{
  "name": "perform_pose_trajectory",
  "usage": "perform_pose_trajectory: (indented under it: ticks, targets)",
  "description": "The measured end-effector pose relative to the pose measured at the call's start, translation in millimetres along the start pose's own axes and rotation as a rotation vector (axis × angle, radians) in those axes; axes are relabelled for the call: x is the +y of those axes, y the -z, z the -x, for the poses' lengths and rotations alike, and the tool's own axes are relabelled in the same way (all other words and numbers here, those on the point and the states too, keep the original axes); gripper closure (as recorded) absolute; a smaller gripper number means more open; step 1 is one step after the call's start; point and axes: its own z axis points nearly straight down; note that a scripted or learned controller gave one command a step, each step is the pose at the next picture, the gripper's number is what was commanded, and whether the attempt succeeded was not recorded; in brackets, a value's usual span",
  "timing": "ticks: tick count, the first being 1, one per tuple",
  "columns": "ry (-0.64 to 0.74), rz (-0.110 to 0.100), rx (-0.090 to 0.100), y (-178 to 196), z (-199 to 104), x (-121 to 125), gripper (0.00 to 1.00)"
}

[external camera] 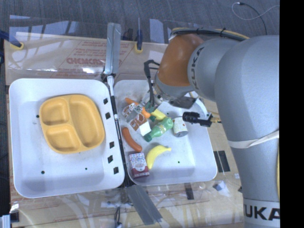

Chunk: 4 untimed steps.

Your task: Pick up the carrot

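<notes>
One carrot, one banana, one sausage, two bins

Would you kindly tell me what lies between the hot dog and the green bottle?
In the camera view, bare white bin floor separates the hot dog from the green bottle.

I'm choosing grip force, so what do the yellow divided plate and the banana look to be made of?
The yellow divided plate looks like moulded plastic with a matte finish: uniform colour, rounded compartment ridges, little glare. The banana looks like smooth toy plastic, evenly yellow with a faint sheen, though the view leaves hard or soft plastic open.
</notes>
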Motion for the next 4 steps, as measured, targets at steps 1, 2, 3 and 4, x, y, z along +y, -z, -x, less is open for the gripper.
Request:
perform_pose_trajectory:
  ticks: [1,2,3,4]
  targets:
    - [0.094,0.000,-0.001,140.4,-18.3,-58.4,0.00]
    - [0.281,0.001,-0.003,154.7,13.6,9.4,0.00]
    - [0.440,-0.001,0.001,99.2,-21.5,21.8,0.00]
    - [0.534,0.000,0.000,-0.3,-19.2,-16.8,0.00]
